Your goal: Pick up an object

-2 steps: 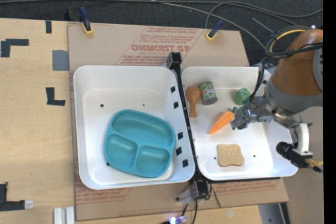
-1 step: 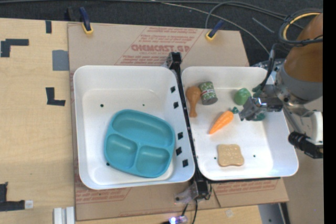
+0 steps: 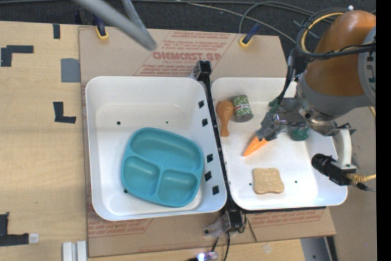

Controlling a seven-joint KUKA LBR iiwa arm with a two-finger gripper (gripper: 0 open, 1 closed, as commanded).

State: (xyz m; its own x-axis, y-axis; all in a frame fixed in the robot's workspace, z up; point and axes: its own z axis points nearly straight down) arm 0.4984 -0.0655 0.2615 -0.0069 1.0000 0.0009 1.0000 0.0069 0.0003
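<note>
Carrot (image 3: 254, 145) lies in the right bin (image 3: 317, 192), its thick end between the gripper (image 3: 269, 130) fingers — pinched there. Beside it sit a green can (image 3: 242, 108) and a drumstick (image 3: 224, 115); a cracker (image 3: 267, 181) lies nearer the front. The left bin (image 3: 104, 131) holds a teal tray (image 3: 162, 166).

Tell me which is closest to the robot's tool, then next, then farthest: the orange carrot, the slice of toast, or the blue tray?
Measured from the tool in the camera view:
1. The orange toy carrot, right at the tool's tip in the right bin.
2. The tan slice of toy toast, nearer the front of the same bin.
3. The blue plastic divided tray, over in the left bin.
</note>
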